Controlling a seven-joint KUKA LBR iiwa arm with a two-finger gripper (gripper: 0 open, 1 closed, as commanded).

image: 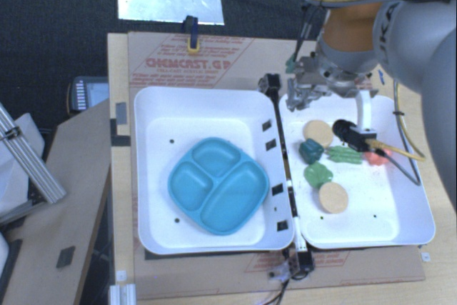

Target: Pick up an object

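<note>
My gripper (303,99) hangs over the far left corner of the right bin (400,225), just beyond the objects, and nothing shows in it. Below it lies a tan disc (318,131). Nearer the front are a teal block (310,151), a long green piece (345,155), a green lump (317,173) and a second tan disc (333,197). A small red piece (377,158) lies to the right of the long green one.
The left bin (153,225) holds a blue divided plate (217,184). A black-clipped divider (280,153) runs between the two bins. The grey arm (421,32) reaches in from the upper right over the right bin's far side.
</note>
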